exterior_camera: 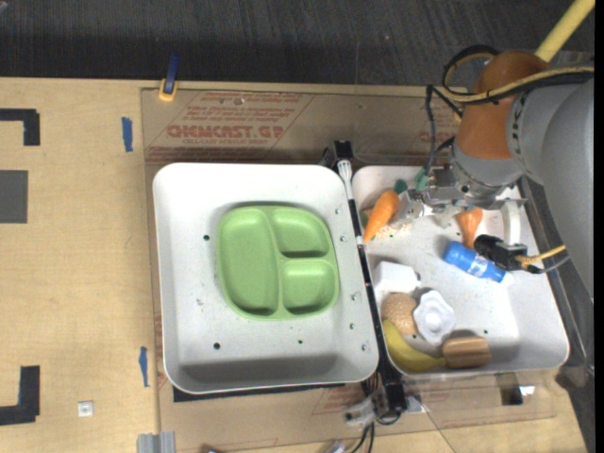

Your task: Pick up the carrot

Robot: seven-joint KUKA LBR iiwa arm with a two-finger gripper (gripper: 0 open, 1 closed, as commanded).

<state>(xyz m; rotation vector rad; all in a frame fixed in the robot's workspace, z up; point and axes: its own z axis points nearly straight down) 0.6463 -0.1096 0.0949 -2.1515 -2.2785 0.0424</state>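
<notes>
Left bin point(179, 281): white, shallow, sits on the brown bench board point(85, 253). In its middle a green divided plate point(276, 258), one long compartment on the left side, two smaller ones on the right.

Right bin point(543, 333): touching the left bin along the shared edge. At its far left corner the carrot point(381, 211), orange, lying tilted with its upper end toward the far right, close to the bin's left wall. Just right of the carrot is the gripper point(422, 199), over the far part of the bin; small clutter of metal and wires there, can't tell if it is spread or pressed together. Carrot is beside it, not seen between its tips.

Further right, a second small orange piece point(470, 223) under the wrist. Near of that a blue object point(472, 260), lying slanted. Mid bin a white block point(396, 276). At the near end a pile: tan round item point(398, 311), white crumpled thing point(433, 316), yellow banana point(408, 350) along the near wall, brown block point(466, 349) just right of it.

Arm point(528, 121) comes in from far right, orange band above grey wrist.
</notes>
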